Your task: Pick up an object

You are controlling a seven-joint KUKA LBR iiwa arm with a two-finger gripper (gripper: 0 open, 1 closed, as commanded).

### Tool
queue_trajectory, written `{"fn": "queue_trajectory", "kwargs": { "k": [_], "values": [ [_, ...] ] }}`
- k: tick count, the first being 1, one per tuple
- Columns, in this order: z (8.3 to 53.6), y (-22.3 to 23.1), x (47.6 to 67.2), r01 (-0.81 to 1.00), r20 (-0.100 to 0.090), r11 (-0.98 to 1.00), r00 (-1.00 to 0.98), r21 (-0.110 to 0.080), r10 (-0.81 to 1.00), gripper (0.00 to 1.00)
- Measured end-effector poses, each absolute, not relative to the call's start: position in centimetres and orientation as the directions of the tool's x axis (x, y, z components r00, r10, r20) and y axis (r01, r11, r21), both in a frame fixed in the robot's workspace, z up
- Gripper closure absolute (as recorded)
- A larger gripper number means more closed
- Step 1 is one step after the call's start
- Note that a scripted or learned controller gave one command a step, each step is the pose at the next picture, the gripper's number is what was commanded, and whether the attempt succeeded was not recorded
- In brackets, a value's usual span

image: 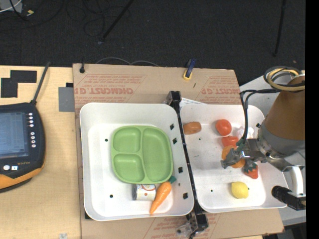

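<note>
Arm (288,118) enters from the right edge of the camera view, orange band uppermost, grey wrist section below it, tilted down and toward the left into the right bin (205,195). Gripper (234,158) sits low over the right half of that bin, fingers pointing left.

Gripper state: cannot tell. The fingers are dark and overlap a cluster of orange and red pieces, so neither the width of the opening nor any grip on a piece can be read.

Objects, placed relative to the gripper:
- Orange piece (233,154) directly at the fingertips, touching or just under them.
- Red piece (230,141) just above the gripper, touching the orange one.
- Tomato (224,127) farther up, near but apart from the gripper.
- Small red and orange piece (250,171) just to the lower right, close against the wrist.
- Lemon (240,189) below the gripper, apart from it, lying on the bin floor.
- Brown bread roll (192,128) up and to the left, near the divider between the bins.

Left bin (94,128), well to the left of the gripper: green divided plate (142,153), a carrot (160,197) leaning at its lower edge, and a small can (143,192) on its side just beside the carrot.
</note>
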State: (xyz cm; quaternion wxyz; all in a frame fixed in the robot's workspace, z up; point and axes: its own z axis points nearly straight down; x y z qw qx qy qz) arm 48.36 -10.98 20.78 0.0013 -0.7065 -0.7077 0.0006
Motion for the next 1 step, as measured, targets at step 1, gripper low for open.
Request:
{"fn": "queue_trajectory", "kwargs": {
  "k": [1],
  "values": [
    [22.59, -11.08, 48.45, 1.0, 0.001, 0.001, -0.001, -0.005, 1.0, 1.0]
  ]
}}
